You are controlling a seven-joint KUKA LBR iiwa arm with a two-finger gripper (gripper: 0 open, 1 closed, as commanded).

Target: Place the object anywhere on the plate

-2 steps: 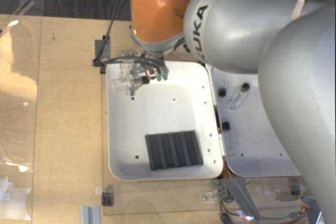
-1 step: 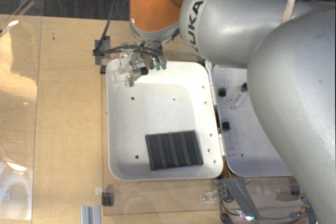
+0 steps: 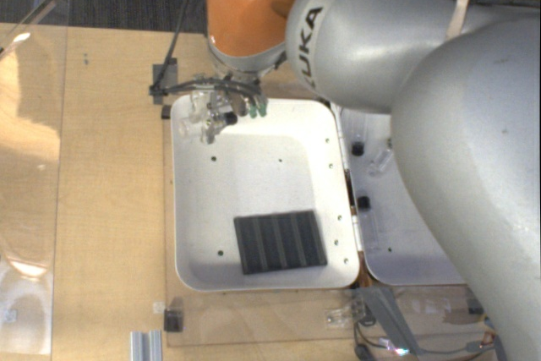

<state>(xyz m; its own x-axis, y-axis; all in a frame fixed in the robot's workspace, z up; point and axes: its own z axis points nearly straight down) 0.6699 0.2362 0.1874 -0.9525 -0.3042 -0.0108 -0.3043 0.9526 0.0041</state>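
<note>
The fingers [image 3: 211, 121] sit over the far left corner of the left bin [image 3: 190, 266]; from my feed I cannot tell how far apart they are or whether they hold anything. A dark ribbed rectangular plate [image 3: 280, 242] lies flat near that bin's near edge, long axis running left to right, slightly tilted. The right bin [image 3: 389, 254] sits alongside on the surface [image 3: 101, 207], under the arm [image 3: 406, 38].

Two white bins [image 3: 190, 207] sit on a wooden bench [image 3: 101, 182].
</note>
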